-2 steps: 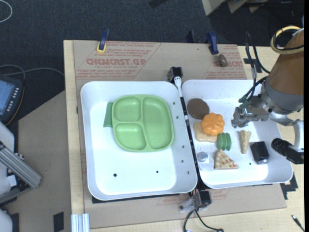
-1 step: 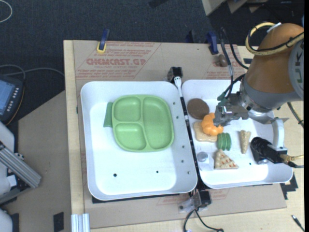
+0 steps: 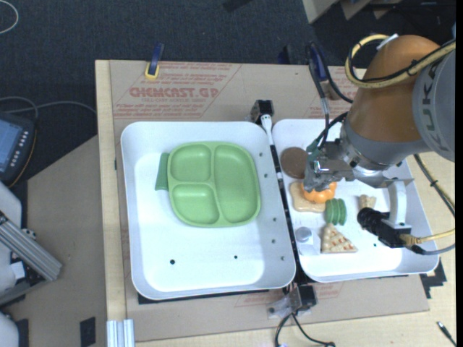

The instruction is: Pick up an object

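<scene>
Orange object (image 3: 319, 192) lies in the right bin (image 3: 362, 272), toward its far left part, resting partly on a pale tan slab (image 3: 304, 202). The gripper (image 3: 319, 181) is directly over it, low enough to hide its far edge. Whether the fingers are open or closed cannot be told from this angle, nor whether they touch the orange object. The grey arm (image 3: 391, 100), with its orange band, reaches in from the right and covers much of the bin's far right part.

Other things share the right bin. A brown disc (image 3: 293, 162) sits just beyond the tan slab, close to the bin's left wall. A green ridged piece (image 3: 335, 211) lies just to the near right of the orange object. Nearer still is a tan wedge (image 3: 336, 241) with a dotted surface. A small grey thing (image 3: 303, 233) sits left of the wedge, beside the left wall. A small pale piece (image 3: 367, 202) lies right of the green one.

The left bin (image 3: 145, 251) holds a green divided plate (image 3: 214, 183) with three compartments, set toward the far side. Both bins sit side by side on a brown sheet covering the counter (image 3: 116, 100).
</scene>
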You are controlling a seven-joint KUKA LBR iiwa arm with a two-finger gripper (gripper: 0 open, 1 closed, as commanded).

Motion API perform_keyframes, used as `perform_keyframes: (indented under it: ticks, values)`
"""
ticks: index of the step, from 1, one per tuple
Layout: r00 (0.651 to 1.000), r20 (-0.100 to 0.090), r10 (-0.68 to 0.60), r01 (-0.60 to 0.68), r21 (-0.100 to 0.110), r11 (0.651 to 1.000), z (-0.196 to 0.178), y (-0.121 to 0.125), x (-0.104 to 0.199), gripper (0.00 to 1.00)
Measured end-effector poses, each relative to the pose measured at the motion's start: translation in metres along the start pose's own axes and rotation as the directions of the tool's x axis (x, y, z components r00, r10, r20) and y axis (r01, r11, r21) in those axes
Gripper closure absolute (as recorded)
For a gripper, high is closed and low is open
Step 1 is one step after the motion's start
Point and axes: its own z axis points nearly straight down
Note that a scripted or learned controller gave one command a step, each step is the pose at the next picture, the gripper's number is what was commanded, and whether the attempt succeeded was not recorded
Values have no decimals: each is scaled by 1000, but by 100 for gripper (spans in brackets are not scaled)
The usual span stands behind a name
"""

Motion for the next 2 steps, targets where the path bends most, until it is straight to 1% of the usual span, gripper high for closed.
perform_keyframes:
  ticks: [1,2]
  values:
    - [1000,1,5,-5,3,1000,18,-4,-1,100]
    - [1000,1,3,-3,0,1000,17,-3,2,100]
